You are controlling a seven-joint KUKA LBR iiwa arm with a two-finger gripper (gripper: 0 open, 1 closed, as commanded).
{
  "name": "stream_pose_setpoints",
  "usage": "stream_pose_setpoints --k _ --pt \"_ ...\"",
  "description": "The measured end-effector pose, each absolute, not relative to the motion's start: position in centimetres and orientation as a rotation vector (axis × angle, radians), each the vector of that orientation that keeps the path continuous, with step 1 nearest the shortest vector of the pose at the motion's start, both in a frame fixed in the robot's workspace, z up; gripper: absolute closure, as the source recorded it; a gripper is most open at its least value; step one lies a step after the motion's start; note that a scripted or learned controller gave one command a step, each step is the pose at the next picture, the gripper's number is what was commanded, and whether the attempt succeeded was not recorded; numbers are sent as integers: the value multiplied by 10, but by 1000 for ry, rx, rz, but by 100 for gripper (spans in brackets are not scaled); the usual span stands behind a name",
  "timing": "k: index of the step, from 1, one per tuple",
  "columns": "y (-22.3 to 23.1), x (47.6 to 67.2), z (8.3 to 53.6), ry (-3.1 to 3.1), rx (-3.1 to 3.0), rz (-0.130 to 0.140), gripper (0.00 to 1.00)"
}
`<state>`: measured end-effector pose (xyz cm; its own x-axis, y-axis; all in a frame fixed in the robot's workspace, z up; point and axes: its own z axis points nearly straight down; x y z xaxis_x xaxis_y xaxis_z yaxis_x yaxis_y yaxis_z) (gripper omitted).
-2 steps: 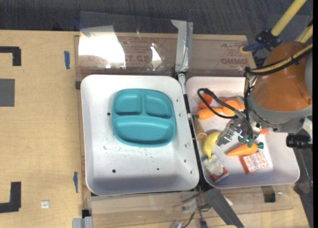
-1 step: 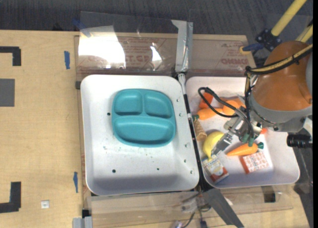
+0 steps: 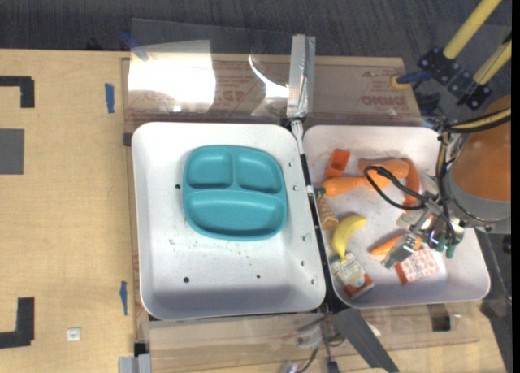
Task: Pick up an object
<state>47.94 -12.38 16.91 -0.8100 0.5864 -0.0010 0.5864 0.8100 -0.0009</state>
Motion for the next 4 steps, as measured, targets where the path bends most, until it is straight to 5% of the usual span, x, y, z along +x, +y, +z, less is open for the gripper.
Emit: stream_pose_setpoints --k 1,2,3,4 --pt "-185 602 132 3014 876 0 0" --pt "-160 631 88 2990 955 0 0" --pt "-196 571 89 2992 926 -3 0" --pt "-169 574 89 2875 1244 1 0"
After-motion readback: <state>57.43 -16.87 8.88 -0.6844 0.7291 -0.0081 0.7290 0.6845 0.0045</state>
